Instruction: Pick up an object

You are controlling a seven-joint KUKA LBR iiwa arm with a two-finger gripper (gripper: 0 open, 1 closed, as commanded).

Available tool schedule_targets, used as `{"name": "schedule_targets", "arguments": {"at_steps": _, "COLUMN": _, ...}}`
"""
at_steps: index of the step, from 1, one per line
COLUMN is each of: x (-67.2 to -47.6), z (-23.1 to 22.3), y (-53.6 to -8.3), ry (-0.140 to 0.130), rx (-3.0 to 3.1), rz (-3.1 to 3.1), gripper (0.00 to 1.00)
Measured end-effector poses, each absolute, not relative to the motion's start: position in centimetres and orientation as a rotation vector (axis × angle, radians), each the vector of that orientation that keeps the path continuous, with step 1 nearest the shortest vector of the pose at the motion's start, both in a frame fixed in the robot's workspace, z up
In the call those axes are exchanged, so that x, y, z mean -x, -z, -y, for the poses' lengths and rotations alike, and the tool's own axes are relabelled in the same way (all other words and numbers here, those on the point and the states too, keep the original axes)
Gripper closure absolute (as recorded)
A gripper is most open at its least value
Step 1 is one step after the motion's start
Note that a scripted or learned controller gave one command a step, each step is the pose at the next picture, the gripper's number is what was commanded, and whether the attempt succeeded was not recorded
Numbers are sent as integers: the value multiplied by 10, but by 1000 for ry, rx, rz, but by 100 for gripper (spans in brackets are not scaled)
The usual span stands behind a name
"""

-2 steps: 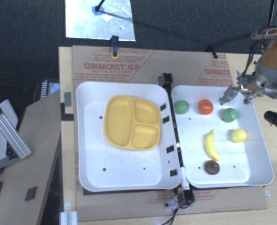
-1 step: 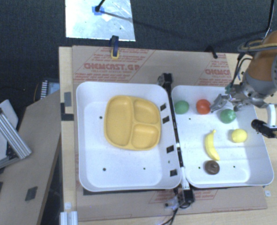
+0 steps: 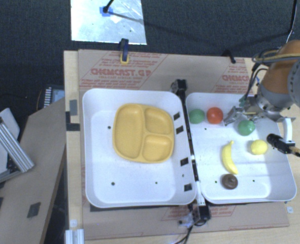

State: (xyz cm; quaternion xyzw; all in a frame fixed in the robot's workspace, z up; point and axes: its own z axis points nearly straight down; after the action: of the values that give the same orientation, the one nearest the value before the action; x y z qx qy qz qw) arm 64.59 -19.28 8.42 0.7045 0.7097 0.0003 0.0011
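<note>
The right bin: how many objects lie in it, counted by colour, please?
Green: 2, a ball near the divider and a ball by the gripper
Orange-red: 1, a ball
Yellow: 2, a banana and a lemon
Brown: 1, a round piece
Total: 6 in the right bin

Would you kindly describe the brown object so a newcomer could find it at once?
Look in the right-hand white bin, along its near edge. Just below the lower tip of the banana lies the brown object. It is a small, dark, round, doughnut-like piece, the only brown item among brightly coloured fruit.
</note>
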Motion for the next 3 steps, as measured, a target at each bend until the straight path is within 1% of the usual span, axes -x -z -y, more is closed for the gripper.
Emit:
{"name": "schedule_targets", "arguments": {"at_steps": 1, "x": -647, "z": 193, "y": -97, "ry": -5, "rx": -2207, "rz": -2227, "gripper": 100}}
{"name": "schedule_targets", "arguments": {"at_steps": 3, "x": -643, "z": 185, "y": -190, "ry": -5, "rx": -2210, "rz": -2225, "gripper": 100}}
